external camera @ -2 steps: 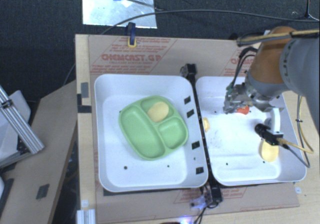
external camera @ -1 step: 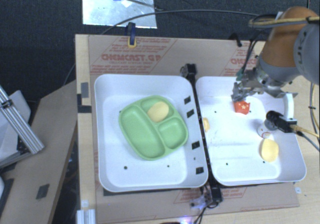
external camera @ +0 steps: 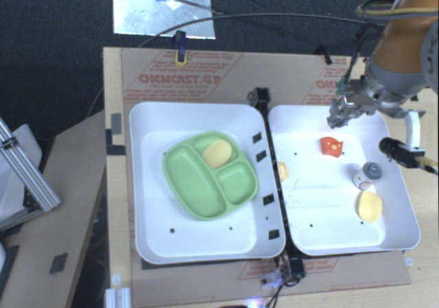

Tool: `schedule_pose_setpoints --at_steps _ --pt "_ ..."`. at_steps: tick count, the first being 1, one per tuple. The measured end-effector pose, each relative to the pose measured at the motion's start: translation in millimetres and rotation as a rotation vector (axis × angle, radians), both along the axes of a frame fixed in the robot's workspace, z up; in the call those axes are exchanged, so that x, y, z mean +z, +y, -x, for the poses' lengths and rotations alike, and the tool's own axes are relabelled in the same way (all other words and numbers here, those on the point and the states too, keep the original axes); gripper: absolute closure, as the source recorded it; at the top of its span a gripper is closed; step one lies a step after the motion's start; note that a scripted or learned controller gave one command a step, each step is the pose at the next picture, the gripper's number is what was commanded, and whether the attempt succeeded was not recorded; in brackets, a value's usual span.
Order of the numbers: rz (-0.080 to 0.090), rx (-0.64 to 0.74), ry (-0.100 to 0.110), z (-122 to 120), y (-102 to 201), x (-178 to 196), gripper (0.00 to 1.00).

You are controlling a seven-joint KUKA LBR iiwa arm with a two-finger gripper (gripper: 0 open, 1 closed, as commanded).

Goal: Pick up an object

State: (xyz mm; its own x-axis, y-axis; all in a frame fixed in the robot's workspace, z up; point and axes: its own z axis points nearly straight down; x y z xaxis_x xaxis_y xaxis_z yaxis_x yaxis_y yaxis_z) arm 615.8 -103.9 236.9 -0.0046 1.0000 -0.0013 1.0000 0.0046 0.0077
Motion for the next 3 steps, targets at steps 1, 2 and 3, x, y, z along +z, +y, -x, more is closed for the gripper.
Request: schedule_pose_setpoints --at_steps 1,2,3 --pt "-0.003 0.005 0.007 10 50 3 1.0" --pt "-0.003 0.005 0.008 21 96 0 1.0" --pt "-0.003 0.004 0.008 47 134 0 1.0"
